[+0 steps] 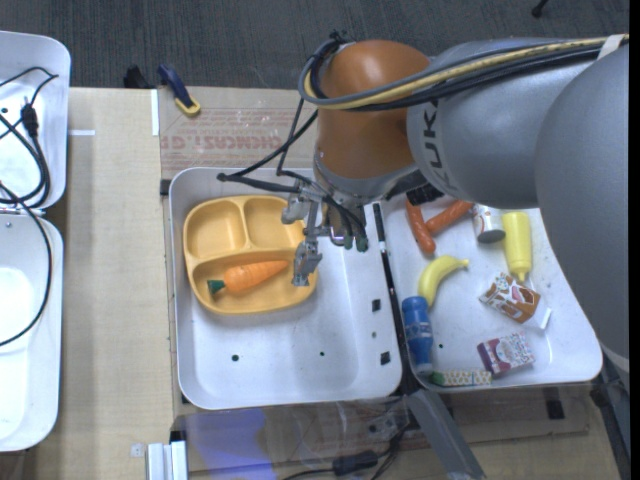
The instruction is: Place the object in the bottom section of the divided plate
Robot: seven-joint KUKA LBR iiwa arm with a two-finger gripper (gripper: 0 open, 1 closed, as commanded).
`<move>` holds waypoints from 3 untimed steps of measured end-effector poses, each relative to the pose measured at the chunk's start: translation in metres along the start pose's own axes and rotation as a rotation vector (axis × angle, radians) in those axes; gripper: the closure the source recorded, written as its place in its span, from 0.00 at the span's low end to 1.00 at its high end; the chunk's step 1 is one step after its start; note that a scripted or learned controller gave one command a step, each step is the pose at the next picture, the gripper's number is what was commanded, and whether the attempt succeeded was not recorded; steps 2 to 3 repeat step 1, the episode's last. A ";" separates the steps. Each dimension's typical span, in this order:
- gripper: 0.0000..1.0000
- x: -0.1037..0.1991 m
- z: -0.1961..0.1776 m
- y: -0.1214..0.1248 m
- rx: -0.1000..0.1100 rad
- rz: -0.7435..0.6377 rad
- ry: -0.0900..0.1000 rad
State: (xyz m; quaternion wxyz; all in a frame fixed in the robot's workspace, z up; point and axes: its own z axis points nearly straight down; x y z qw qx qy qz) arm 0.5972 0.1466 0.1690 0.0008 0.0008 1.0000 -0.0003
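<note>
Carrot in the bottom section of the plate, jaws beside it.

I see the carrot (250, 274) lying in the bottom section of the yellow divided plate (226, 230), just left of my jaws (305, 263). The jaws hang over the plate's right rim with nothing between them; if they are released or clenched I cannot tell. Right of the jaws, in the other bin (560, 353), lie a banana (440, 273) and a blue bottle (418, 330).

arm: reaches in from right, wrist pointing down | gripper (306, 253): fingers parted, holding nothing
</note>
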 end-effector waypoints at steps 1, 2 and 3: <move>0.00 -0.040 -0.097 -0.031 0.000 -0.065 -0.002; 0.00 -0.040 -0.097 -0.031 0.000 -0.065 -0.002; 0.00 -0.040 -0.097 -0.031 0.000 -0.065 -0.002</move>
